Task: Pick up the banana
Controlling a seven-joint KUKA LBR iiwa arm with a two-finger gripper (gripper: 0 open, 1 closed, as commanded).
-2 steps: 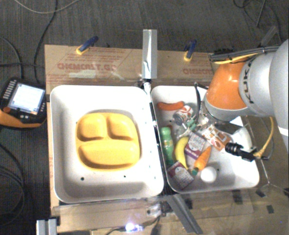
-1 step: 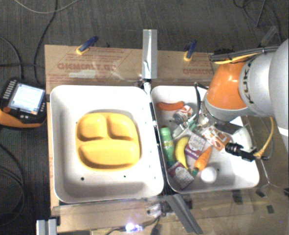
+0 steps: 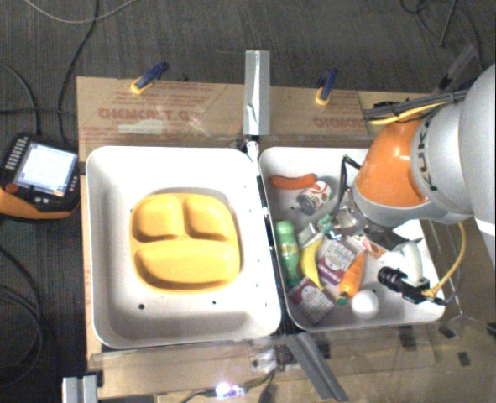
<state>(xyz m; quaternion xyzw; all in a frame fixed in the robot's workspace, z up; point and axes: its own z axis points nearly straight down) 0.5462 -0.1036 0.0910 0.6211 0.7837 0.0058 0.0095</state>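
Nearest the camera, along the front of the right bin point(image 3: 436, 313), lie a white ball point(image 3: 364, 303), a dark purple packet point(image 3: 311, 300) and an orange carrot-shaped toy point(image 3: 352, 277). The banana point(image 3: 310, 261) lies just behind them, in the left-middle of that bin, curved, with a green bottle point(image 3: 287, 244) just to its left and a white-and-purple pouch point(image 3: 335, 259) touching its right side.

The arm point(image 3: 436, 162) comes in from the right and bends down over the right bin, its orange band point(image 3: 392, 168) above the middle of the bin. The hand point(image 3: 341, 222) sits low among the items, just behind and to the right of the banana, close to the pouch. Its tips are lost in the clutter below the wrist, so I cannot tell how far open it is or whether it has hold of anything.

Farther back in the same bin are a red-and-white can point(image 3: 315, 196) and a red sausage-like toy point(image 3: 293, 180).

In the left bin point(image 3: 105, 309) rests a yellow divided tray point(image 3: 185, 241). Both bins stand on the tabletop point(image 3: 96, 107).
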